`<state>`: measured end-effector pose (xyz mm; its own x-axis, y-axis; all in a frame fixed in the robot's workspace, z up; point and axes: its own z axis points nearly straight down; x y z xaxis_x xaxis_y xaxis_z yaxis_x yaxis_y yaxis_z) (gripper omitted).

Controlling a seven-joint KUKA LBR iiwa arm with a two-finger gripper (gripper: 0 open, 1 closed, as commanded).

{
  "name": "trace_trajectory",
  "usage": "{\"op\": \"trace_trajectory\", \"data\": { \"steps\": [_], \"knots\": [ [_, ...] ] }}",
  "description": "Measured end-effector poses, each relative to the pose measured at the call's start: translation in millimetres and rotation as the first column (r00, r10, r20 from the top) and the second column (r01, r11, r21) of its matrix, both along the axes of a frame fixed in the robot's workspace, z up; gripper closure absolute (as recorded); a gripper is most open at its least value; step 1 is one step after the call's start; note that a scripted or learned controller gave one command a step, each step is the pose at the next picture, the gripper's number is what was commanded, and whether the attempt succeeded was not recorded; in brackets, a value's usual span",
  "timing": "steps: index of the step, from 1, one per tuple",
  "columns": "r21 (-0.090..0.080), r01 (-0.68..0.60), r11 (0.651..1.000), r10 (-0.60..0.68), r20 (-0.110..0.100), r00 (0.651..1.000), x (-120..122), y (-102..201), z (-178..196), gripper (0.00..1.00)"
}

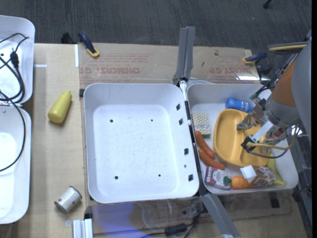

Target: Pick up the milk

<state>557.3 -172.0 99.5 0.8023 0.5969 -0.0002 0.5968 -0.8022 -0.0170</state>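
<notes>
My gripper (249,129) hangs over the yellow bowl (229,133); apart or together, I can't tell. The milk (247,171), seemingly the white carton beside the bowl, wants a straight descent clear of the orange (239,182).

Arm (302,86) cut off at rt edge; claw (245,135) hides pt of bowl (225,133). Packet (216,176) label too small to read.
</notes>
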Motion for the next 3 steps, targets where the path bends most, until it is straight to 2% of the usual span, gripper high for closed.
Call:
{"op": "trace_trajectory", "data": {
  "steps": [1,2,3],
  "knots": [
    [0.054,-0.012,0.998,0.017,-0.079,0.997,54.5,-18.0,-6.7,0.00],
    [0.034,0.021,0.999,-0.020,-0.040,0.999,53.5,-17.5,7.0,0.00],
    [-0.013,0.157,0.987,-0.157,0.005,0.988,-6.7,4.8,53.6,0.00]
  ]
}}
